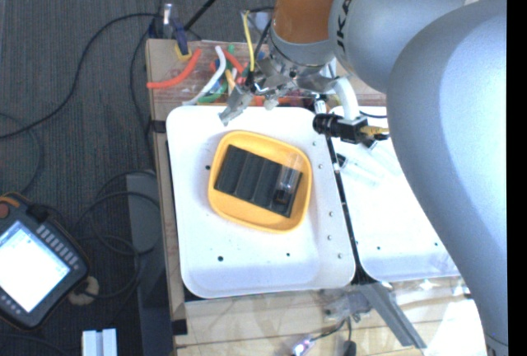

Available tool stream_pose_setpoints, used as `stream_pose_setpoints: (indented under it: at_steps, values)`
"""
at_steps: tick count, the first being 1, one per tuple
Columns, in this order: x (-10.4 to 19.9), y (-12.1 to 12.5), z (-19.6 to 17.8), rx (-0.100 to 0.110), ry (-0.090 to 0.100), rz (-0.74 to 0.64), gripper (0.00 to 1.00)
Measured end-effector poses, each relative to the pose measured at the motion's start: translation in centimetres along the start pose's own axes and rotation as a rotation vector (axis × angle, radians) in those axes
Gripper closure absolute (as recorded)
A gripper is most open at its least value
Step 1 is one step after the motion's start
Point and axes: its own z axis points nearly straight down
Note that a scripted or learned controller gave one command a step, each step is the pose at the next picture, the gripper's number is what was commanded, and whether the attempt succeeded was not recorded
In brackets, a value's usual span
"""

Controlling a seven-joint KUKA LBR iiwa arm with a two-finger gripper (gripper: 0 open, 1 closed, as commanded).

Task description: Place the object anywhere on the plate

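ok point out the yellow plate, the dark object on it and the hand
square yellow plastic plate [221, 202]: camera view, bare left rim
dark ribbed rectangular object [251, 175]: camera view, its top face
hand [247, 96]: camera view, between fingertips

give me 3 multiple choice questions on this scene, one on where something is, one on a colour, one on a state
1. Where does the dark object lie?
A. on the plate in the left bin
B. in the right bin
C. on the floor

2. What colour is the plate?
A. blue
B. yellow
C. green

3. How does the gripper stand relative to the plate?
A. pressed flat on the dark object
B. resting in the right bin
C. above the far edge of the left bin, away from the plate

Answers:
1. A, the dark ridged object sits inside the plate's rim, in the left bin.
2. B, the rim around the object is yellow.
3. C, the gripper is seen at the bin's far edge, with bare white bin between it and the plate.
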Motion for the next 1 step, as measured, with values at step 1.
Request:
stream_pose_setpoints:
  at_steps: [1]
  values:
    - [4.57,1.96,1.52,0.000,-0.001,-0.002,0.00]
